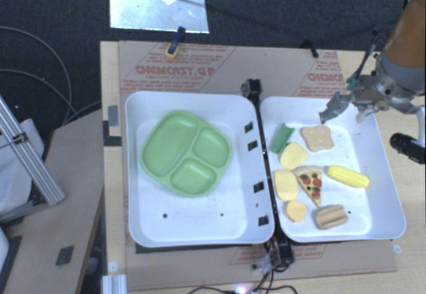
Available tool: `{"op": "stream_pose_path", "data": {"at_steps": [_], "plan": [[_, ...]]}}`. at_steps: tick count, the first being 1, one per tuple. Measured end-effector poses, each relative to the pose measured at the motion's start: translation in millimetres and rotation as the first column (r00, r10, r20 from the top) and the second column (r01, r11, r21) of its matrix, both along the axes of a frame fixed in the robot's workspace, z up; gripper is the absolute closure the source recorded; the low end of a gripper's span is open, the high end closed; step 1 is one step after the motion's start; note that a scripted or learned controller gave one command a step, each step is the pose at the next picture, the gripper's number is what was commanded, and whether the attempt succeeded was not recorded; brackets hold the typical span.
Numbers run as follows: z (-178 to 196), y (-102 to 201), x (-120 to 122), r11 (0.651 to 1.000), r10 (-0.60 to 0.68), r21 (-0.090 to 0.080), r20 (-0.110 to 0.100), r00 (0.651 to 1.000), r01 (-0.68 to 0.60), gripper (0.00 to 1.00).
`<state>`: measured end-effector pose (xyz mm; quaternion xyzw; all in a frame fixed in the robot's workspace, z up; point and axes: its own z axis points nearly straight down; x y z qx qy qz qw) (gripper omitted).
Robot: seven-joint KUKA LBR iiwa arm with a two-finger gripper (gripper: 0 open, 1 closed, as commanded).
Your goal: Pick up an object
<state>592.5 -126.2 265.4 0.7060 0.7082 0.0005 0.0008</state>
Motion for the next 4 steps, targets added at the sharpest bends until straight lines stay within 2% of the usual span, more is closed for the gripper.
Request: {"op": "stream_pose_path", "data": {"at_steps": [1, 2, 3, 4], "plan": [[-142, -4, -2, 1.000, -0.002, 0.002, -0.010, 1.000, 0.002, 0.00], [-179, -58, -49, 1.000, -0.007, 0.002, 0.005, 1.000, 0.007, 0.00], [-167, -56, -46, 1.000, -0.002, -0.001, 0.007, 1.000, 0.002, 1.00], [-167, -56, -46, 1.000, -0.002, -0.001, 0.007, 1.000, 0.002, 0.00]]}}
